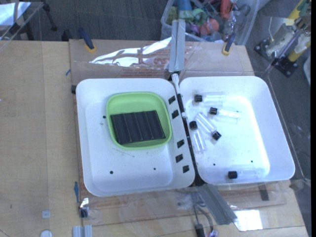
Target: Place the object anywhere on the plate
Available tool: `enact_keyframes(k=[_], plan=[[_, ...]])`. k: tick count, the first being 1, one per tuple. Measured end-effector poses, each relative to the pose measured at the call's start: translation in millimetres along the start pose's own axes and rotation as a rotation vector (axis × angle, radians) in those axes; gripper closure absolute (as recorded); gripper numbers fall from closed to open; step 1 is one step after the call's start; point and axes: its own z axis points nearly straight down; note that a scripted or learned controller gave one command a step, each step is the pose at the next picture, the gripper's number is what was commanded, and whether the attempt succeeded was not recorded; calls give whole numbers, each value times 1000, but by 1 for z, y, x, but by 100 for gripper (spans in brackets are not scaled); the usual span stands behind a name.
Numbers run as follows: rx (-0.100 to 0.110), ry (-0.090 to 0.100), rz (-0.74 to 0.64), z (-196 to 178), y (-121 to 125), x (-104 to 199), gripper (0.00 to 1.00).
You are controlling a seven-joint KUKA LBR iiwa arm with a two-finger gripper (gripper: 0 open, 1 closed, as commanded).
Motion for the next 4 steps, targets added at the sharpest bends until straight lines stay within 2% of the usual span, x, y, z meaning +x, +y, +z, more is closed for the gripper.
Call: enact_keyframes(k=[1,2,4], plan=[[-2,-2,-1,0,-6,-76,0],[-2,-2,113,1,15,-77,0],[0,-1,342,1,15,-74,0]])
